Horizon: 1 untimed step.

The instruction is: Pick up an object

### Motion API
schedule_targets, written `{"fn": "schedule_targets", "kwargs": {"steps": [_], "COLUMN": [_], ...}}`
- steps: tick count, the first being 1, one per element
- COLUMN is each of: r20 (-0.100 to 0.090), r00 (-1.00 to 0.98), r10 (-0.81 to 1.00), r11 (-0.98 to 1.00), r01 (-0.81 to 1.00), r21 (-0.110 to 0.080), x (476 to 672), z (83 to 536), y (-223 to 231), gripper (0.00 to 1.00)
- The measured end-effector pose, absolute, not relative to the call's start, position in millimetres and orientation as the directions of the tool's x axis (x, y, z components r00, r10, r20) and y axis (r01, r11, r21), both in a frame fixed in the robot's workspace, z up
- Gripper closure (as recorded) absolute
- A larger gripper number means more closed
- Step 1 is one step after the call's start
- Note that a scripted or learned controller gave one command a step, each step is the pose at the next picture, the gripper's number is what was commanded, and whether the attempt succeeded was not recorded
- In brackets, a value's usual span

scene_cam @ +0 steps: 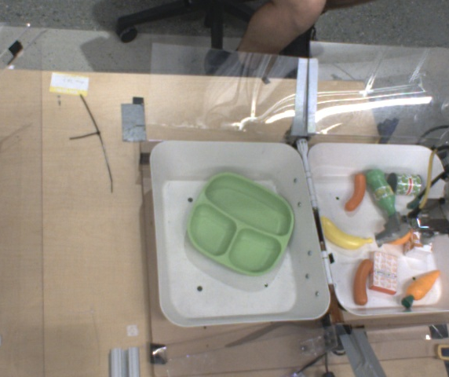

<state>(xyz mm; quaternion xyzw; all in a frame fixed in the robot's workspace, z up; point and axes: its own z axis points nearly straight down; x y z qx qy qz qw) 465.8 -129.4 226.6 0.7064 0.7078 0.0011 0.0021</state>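
- Camera view, starting at the left: the left bin (162, 210) holds a green divided plate (240, 225). It lies flat in the middle of the bin, well apart from the gripper.
- Just past the wall between the bins, the right bin (326, 163) holds all the small things. A banana (344, 236) lies near its left wall, with its long axis running left to right and dipping slightly toward the right.
- An upper sausage (355, 192) lies above the banana, tilted and nearly upright in the picture. A lower sausage (362, 282) lies below the banana, near the front rim.
- A green bottle (381, 192) lies on its side just right of the upper sausage, with its long axis slanting down to the right. A small packet (385, 272) sits beside the lower sausage.
- The gripper (397, 232) hangs low over the middle of the right bin, between the bottle above and the packet below. The banana's right tip is just to its left.
- I cannot tell whether the gripper is spread or closed, and nothing is clearly caught in it. A small orange thing (405, 242) shows at its tip, too hidden to name.
- A carrot (422, 286) lies farthest right, below the gripper, with its green end pointing left.
- By my judgement the banana tip and the orange thing are the nearest picks. A grasp on the banana would need to close across its left-to-right axis.
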Motion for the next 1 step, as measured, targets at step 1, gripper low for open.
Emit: {"fn": "schedule_targets", "kwargs": {"steps": [1], "r20": [-0.002], "r00": [0.047], "r10": [0.999], "r11": [-0.047], "r01": [0.999], "r21": [0.016], "x": [462.6], "z": [95.9], "y": [-122.2], "gripper": [0.00]}}
